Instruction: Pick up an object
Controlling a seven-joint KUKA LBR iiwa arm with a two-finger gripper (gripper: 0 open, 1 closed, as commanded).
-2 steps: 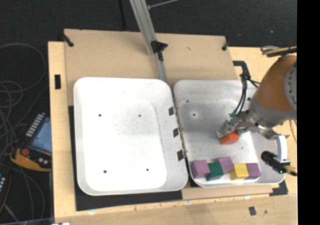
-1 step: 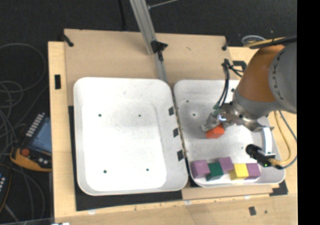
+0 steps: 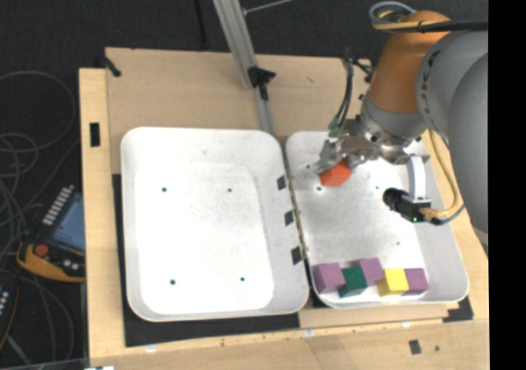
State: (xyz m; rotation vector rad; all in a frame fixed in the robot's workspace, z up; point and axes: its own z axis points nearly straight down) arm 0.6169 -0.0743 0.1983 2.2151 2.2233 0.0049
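Gripper point(image 3: 335, 164) grips orange block point(image 3: 334, 175) (partly hidden) over right bin point(image 3: 374, 220).

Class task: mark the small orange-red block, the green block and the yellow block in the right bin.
Small orange-red block point(image 3: 334, 175): camera view, its visible face under the gripper.
Green block point(image 3: 354, 279): camera view, top face.
Yellow block point(image 3: 397, 279): camera view, top face.

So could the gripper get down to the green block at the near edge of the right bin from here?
Probably yes from above: the green block has open top access, but purple blocks crowd both sides, leaving little finger room. The gripper sits over an orange object.
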